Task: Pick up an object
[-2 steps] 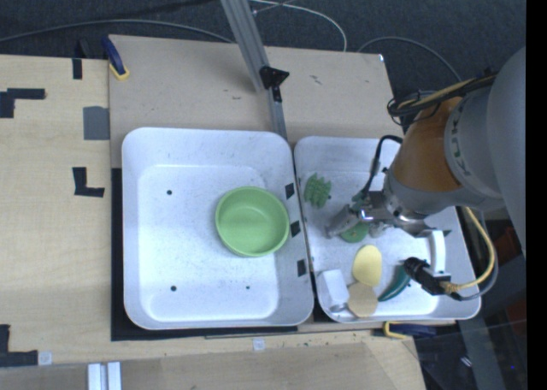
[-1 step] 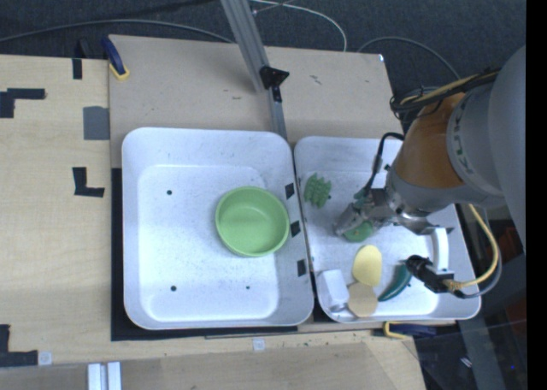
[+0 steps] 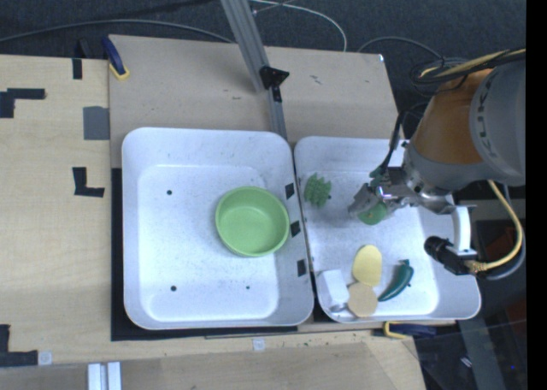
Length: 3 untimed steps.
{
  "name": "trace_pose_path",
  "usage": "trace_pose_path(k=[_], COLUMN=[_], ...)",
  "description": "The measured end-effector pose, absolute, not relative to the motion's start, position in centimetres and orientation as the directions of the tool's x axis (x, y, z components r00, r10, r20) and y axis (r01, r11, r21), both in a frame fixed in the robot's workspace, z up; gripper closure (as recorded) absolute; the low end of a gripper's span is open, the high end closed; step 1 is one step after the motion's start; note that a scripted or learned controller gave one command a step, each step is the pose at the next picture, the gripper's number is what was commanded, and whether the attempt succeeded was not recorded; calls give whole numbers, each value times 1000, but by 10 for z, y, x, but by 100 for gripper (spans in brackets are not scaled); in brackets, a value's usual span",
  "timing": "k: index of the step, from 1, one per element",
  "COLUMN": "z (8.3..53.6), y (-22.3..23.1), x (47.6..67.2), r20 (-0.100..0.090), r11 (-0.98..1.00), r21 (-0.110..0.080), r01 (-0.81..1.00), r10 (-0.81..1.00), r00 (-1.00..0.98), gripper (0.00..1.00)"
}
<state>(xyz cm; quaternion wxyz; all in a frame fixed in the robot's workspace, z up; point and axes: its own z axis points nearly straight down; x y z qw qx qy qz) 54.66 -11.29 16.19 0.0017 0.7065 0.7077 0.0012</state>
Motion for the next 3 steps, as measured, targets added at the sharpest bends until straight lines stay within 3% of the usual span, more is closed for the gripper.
trace_pose_path(k=[2,3], z=[258,254], y=[-117,-74], x=[548,554], r20=[-1,1], r11=[2,5], r21=[4,-1], r01=[1000,1000], r10=[1000,1000], r00=[-2,-5], gripper=[100,100])
